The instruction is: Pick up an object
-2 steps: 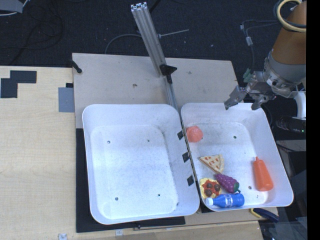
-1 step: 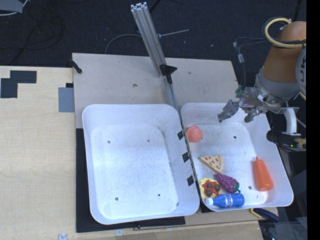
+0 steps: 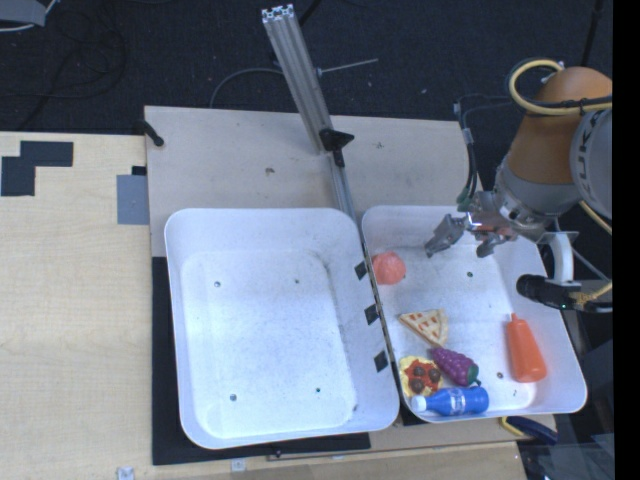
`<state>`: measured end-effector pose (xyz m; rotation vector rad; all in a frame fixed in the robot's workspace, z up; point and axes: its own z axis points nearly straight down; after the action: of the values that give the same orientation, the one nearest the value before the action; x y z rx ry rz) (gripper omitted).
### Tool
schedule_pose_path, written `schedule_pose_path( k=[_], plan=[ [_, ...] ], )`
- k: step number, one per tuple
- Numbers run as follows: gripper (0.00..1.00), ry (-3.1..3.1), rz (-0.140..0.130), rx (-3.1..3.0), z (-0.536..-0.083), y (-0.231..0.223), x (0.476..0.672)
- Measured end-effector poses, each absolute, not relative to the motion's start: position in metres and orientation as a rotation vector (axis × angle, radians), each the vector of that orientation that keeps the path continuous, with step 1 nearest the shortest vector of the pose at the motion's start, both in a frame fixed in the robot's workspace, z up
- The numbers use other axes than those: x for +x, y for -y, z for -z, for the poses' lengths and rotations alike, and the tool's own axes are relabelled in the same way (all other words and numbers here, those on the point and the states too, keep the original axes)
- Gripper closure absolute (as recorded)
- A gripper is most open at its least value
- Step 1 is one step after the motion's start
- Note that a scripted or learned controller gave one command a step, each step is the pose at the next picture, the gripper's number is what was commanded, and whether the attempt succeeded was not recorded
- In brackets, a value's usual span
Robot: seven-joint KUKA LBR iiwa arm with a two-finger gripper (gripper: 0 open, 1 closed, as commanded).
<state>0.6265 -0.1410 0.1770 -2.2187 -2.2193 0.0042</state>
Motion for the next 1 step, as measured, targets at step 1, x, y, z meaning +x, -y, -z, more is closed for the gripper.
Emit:
schedule_pose_path(
  k=[1],
  plan=[
    [0.0,2.22,-0.004,-2.219,-0.1331,0.1382,0.6211]
  ],
)
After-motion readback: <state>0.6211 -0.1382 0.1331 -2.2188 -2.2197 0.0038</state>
